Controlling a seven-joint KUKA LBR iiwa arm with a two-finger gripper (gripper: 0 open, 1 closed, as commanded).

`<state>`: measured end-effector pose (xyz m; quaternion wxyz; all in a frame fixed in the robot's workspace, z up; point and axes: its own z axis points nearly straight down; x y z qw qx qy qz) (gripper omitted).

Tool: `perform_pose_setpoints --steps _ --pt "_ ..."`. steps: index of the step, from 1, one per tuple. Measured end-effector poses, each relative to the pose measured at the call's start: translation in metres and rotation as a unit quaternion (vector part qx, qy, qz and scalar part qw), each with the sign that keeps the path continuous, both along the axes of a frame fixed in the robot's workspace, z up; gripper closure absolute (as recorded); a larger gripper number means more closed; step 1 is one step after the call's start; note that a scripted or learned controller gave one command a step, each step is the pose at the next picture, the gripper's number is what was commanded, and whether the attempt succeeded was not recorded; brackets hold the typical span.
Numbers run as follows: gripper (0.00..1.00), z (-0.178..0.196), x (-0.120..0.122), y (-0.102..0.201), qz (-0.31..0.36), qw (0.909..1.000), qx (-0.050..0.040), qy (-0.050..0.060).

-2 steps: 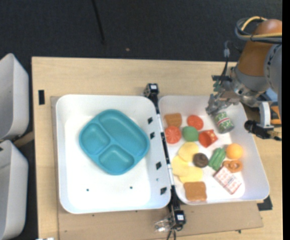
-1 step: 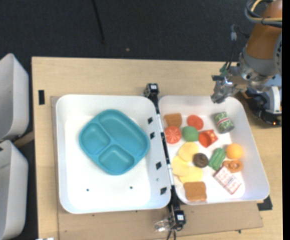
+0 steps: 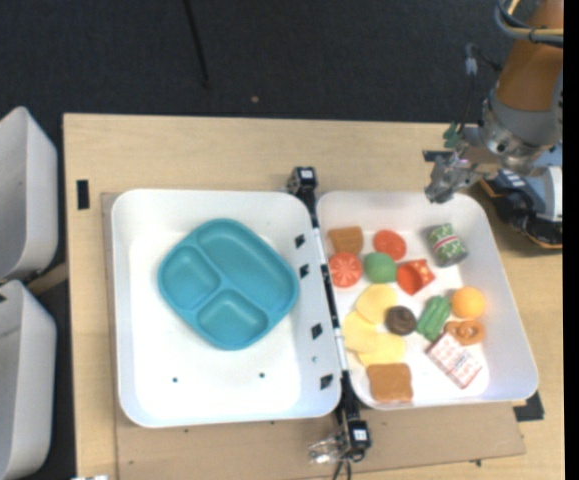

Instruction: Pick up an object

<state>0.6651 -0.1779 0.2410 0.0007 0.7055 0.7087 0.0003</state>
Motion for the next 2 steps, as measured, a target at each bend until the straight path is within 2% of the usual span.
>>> perform_pose_setpoints --steps 2 --pt "1.00 0.000 -0.028 0.100 0.000 1.0000 0.0007 0.001"
